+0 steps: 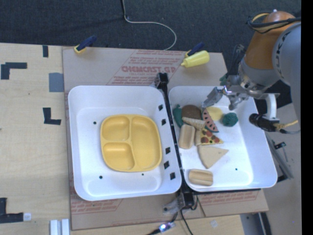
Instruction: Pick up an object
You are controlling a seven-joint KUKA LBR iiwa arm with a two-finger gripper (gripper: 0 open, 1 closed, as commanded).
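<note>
My pincer [222, 98] hangs above the far part of the right bin [254, 165], reached in from the arm's side. Its fingers [211, 98] stand apart, with nothing between them. No object is lifted; I judge the task to be at its approach stage, with the grasp and the lift both left to do.

Reference landmark: the watermelon slice [210, 120], near the middle of the cluster in the right bin.

- Green ball-like piece [230, 119]: just beside the slice, on the arm's side, and closest beneath my pincer.
- Brown rounded piece [190, 112]: beside the slice, toward the left bin [88, 180].
- Pizza slice [209, 138]: touching the near end of the slice.
- Tan bread-like stick [186, 136]: near the slice, toward the left bin.
- Tan wedge [212, 155]: nearer the camera than the slice, past the pizza.
- Tan roll [200, 177]: well apart from the slice, by the near wall.

The left bin holds a yellow divided plate [131, 143], well apart from the slice.

Judgement: the green piece stands somewhat clear of the cluster and looks the easiest candidate. The crowded pieces risk a shared or slipped grip.
</note>
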